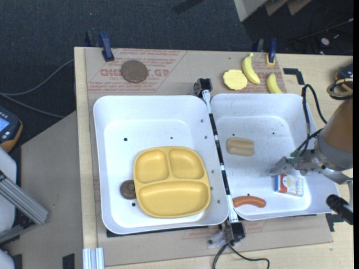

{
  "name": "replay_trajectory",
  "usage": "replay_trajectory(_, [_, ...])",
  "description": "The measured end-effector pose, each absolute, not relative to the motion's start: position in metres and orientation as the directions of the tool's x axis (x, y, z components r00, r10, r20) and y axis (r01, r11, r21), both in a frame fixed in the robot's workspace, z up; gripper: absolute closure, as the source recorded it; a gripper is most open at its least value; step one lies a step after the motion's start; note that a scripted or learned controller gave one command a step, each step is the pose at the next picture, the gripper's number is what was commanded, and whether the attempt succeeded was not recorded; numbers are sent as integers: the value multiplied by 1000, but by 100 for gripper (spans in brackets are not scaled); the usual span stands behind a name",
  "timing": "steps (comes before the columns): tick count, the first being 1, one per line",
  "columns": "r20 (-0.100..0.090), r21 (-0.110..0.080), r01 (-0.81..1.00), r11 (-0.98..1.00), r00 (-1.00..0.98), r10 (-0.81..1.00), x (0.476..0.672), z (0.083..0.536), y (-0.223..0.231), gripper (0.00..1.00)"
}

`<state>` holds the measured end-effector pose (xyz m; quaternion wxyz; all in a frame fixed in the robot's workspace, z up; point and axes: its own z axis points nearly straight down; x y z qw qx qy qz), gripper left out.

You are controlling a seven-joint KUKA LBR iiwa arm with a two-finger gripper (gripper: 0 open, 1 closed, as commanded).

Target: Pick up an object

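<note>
Since nothing looks lifted yet, I'd say the pick is barely started. The end effector [293,166] sits low in the right-hand white plastic bin [263,102], and honestly I can't tell from this angle how it's set, too small and murky. Nothing visibly sits in it.

Closest candidate is the small white carton with red and blue print [289,185], lying flat on the bin floor just beneath and a touch nearer the camera than the end effector. My guess is that's the target, so what's left is basically everything: get around it, grip, lift.

A bit further out, down toward the bin's front wall, lies an orange-red toy sausage [249,202]. Out past the end effector on the other side, toward the bin's middle, is a tan bread-roll-looking piece [240,146]. Both are apart from the carton, so no crowding there. The bin's right wall is near, which might cramp the approach.

Farther still, the left-hand white bin [106,114] holds a yellow divided plastic tray [171,181] with a brown round disc [128,190] touching its edge.

Farthest off, on the bare bench [84,150] behind the bins: two yellow toy bananas [251,69], a yellow wavy-edged disc [235,79] and a brown round cookie-like disc [134,70].
</note>
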<state>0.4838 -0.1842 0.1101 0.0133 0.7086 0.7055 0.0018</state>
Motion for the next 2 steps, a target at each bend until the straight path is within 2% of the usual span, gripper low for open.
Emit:
replay_trajectory(1, [-13, 15, 1000, -3, 3, 1000, 482, 89, -179, 0])
replay_trajectory(2, [-8, 22, 1000, 0, 0, 1000, 486, 101, -176, 100])
